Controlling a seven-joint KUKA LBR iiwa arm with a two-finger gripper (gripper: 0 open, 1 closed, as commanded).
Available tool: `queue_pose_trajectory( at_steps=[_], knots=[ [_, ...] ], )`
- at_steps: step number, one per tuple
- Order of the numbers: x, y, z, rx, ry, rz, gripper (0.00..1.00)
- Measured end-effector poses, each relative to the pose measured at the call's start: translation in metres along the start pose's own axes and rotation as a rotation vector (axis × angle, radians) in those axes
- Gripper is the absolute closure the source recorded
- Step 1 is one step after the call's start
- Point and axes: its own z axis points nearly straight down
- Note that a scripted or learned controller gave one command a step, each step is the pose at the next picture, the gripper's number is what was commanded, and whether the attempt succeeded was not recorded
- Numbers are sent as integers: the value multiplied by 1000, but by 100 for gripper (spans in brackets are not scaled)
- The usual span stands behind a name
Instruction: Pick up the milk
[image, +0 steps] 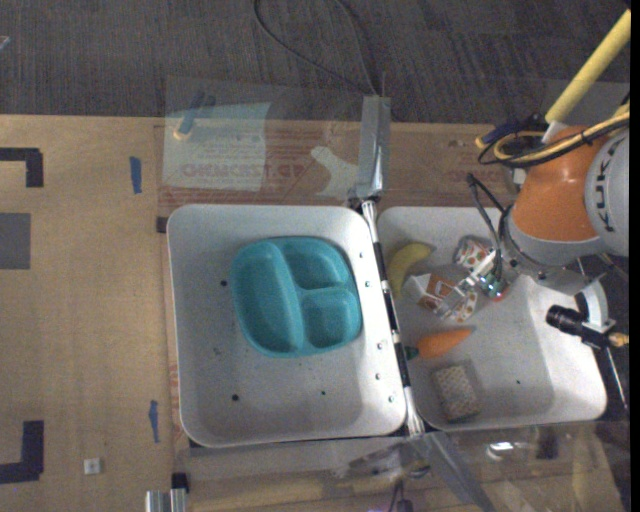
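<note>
Nearest us in the right bin (580, 395) lay a tan cracker-like block (456, 390), then a carrot (442, 343). Beyond it we saw the milk carton (434, 291) beside a banana (405, 264), the gripper (476, 287) just at its right; we could not tell its state. A teal divided plate (296, 295) sat in the left bin (200, 400).

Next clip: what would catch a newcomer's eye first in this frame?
The teal divided plate lying alone in the left bin stands out most. Next comes the grey arm with its orange band reaching in from the right, its gripper low over the right bin beside the milk. A banana, a carrot and a cracker lie nearby.
</note>
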Motion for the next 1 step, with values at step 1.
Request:
queue_pose_trajectory(
  at_steps=[1],
  knots=[
    [-2,2,-12,-7,-7,1,100]
  ],
)
